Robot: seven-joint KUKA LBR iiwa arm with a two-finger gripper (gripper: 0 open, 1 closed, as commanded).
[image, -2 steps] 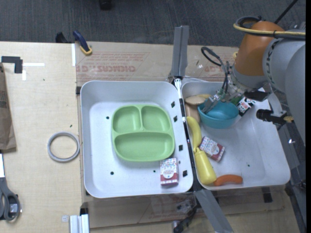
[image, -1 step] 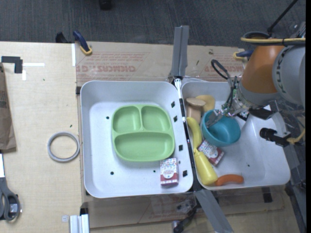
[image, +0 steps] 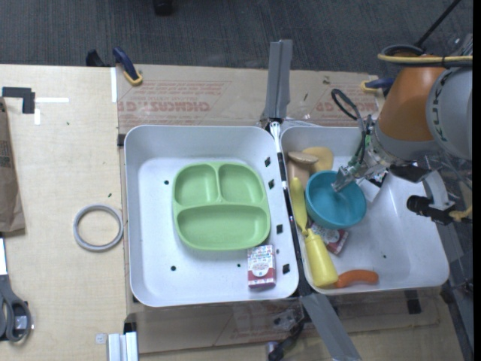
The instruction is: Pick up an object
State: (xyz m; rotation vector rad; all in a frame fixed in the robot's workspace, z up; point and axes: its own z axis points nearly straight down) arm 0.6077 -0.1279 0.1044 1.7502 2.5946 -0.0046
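Bowl (image: pixel 335 203), blue, lies in the right bin (image: pixel 409 265); the gripper (image: pixel 347 179) hangs over its far rim, grip unclear. Thin rim could slip free.

The pale wooden bench (image: pixel 60 171) carries two white bins: the left bin (image: pixel 143 224) and the right bin (image: pixel 409 254), touching side by side. A tape ring (image: pixel 98 226) lies left of them, with what may be scissors (image: pixel 13 314) near the bench's lower left corner.

Tape ring (image: pixel 98 226), scissors (image: pixel 13 316) on bench (image: pixel 60 156)
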